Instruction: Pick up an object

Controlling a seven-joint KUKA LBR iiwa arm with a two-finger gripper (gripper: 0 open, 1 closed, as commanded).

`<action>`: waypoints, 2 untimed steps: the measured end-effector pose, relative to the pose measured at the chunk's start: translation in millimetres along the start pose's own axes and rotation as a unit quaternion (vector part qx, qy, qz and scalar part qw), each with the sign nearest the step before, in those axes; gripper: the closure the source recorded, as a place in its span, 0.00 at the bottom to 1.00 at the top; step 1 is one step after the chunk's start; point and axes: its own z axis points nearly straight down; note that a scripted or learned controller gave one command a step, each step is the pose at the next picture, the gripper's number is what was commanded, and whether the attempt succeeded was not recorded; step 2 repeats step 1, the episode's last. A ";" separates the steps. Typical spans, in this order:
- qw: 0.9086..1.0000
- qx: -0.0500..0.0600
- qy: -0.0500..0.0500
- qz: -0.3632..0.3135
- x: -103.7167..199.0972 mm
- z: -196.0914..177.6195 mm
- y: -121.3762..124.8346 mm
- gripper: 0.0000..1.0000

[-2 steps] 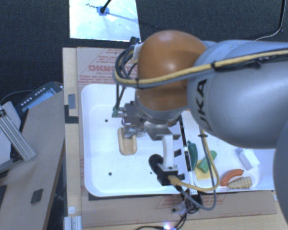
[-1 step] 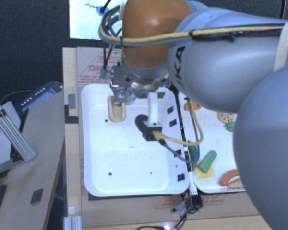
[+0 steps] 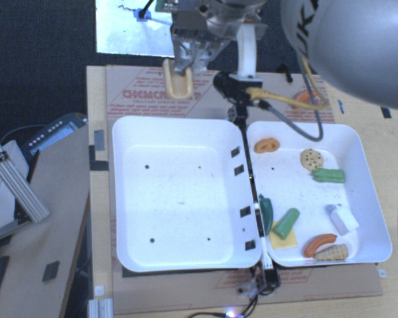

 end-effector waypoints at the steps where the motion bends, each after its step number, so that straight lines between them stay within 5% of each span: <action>1: 1.000 0.007 -0.003 0.004 -24.2 -14.9 65.0 1.00; 2: 1.000 0.007 -0.003 0.004 -24.2 -14.9 65.0 1.00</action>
